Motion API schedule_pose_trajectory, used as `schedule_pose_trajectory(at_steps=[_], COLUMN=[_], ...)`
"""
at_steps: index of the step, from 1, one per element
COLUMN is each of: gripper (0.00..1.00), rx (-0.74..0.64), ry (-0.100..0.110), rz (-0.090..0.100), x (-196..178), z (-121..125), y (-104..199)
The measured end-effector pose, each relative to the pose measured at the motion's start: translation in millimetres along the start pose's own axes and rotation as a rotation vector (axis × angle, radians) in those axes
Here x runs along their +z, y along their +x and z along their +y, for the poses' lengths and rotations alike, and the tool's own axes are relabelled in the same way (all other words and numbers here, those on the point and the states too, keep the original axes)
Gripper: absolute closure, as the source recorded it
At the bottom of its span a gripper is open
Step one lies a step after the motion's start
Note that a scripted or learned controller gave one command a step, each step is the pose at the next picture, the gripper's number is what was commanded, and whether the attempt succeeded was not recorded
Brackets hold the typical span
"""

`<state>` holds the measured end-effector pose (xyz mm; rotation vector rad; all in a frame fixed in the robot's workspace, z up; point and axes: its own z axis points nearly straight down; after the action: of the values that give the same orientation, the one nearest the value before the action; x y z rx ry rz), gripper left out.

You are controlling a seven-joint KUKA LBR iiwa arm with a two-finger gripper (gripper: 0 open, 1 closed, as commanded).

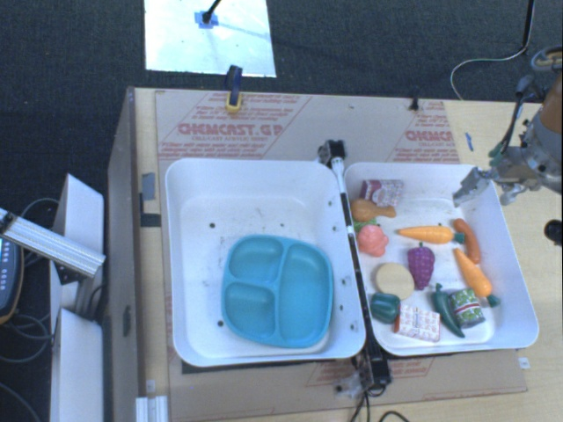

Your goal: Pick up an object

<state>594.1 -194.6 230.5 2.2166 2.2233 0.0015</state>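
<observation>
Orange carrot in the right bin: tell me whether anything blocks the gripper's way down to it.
Nothing visible does. The gripper hangs over the right bin, at its far right corner. The orange carrot lies uncovered, with bare floor on the gripper's side.

the arm (547, 139) is grey metal with an orange band near the picture's edge. a thin dark cable runs alongside it. its gripper (482, 185) is pale grey, blocky, with angular finger pieces and darker joints.

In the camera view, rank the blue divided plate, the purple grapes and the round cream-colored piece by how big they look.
1. blue divided plate, by far the largest
2 and 3. round cream-colored piece and purple grapes look about alike; too close to rank.
</observation>
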Motion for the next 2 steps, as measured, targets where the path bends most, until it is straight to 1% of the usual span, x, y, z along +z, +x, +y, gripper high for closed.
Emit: schedule_pose_trajectory(at_steps=[1,2], gripper=[0.00,0.00], rx=[-0.001,0.002], ry=[0.003,-0.007], rz=[0.002,0.000], x=[93.8,141.8], z=[-56.8,-60.5], y=[65.2,73.8])
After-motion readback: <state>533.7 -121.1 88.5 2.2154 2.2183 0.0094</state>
